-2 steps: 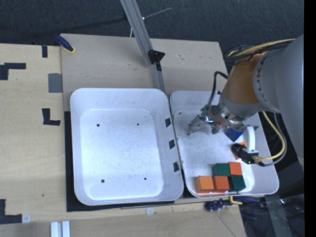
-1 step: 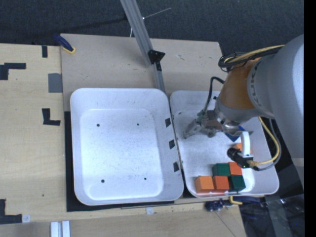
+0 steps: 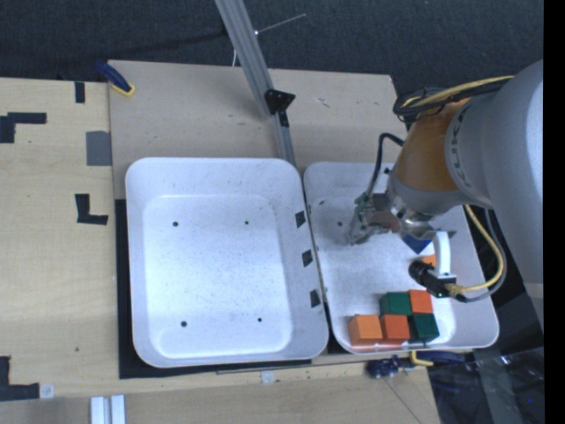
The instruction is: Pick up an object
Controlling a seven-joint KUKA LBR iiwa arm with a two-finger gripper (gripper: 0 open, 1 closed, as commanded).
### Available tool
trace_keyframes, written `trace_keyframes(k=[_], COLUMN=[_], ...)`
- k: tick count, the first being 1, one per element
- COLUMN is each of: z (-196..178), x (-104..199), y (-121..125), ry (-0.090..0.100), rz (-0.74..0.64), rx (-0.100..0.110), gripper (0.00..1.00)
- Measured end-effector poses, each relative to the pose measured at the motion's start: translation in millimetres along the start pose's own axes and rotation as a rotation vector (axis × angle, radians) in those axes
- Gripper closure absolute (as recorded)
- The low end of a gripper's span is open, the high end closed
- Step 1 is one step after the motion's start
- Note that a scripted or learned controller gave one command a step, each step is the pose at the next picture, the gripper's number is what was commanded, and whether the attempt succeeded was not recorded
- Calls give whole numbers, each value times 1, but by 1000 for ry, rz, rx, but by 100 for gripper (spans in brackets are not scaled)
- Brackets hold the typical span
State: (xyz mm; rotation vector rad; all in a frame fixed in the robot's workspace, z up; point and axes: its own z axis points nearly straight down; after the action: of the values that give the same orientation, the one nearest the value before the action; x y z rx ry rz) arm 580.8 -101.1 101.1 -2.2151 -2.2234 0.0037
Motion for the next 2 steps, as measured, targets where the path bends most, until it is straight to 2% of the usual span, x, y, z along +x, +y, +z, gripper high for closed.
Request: trace_keyframes(k=[1,2], z=[-48,-98], x=[-3,8], y=[9,11], ry=[-1,0], rz=[2,1], rx=[-6,-8], gripper=[100,100])
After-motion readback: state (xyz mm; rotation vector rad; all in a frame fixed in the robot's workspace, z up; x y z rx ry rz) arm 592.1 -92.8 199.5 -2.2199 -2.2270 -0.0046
